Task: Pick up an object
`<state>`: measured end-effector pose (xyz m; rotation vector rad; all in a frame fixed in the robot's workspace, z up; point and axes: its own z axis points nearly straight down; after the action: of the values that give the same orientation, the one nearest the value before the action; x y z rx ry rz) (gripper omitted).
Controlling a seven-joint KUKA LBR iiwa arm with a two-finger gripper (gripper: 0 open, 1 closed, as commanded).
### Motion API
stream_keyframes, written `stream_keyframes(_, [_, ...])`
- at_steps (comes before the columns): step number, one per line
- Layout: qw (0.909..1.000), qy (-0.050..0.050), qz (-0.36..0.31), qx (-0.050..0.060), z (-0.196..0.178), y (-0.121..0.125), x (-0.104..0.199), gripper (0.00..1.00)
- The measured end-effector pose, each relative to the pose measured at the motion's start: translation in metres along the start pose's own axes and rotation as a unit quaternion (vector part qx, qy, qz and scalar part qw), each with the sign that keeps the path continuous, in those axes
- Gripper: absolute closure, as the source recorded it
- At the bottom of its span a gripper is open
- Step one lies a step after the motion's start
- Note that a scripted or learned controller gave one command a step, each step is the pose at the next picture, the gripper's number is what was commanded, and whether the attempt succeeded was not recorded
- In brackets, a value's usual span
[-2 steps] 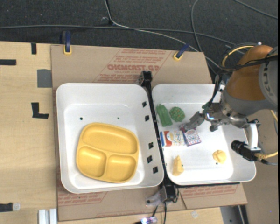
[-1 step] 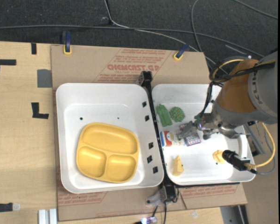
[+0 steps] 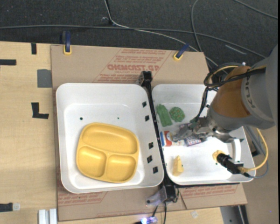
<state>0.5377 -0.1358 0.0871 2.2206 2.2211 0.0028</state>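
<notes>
We see the end effector (image 3: 189, 135) low at centre-right, over a small red-and-white flat packet (image 3: 170, 138) in the right white bin (image 3: 200, 177); its grip state we cannot tell. The packet looks light and slippery, best pinched across its edges.

The grey arm (image 3: 259, 94) enters from the right edge of the frame, its orange band (image 3: 229, 99) at centre right. Below it, the gripper (image 3: 186, 135) reaches leftward, low in the right-centre of the frame.
</notes>
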Motion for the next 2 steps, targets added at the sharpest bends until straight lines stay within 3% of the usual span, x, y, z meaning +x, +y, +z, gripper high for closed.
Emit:
stream_keyframes(1, [0.9999, -0.006, 0.001, -0.008, -0.017, 0.004, -0.005, 1.00])
stream_keyframes(2, [1.0000, -0.001, 0.000, -0.001, -0.060, 0.008, -0.006, 1.00])
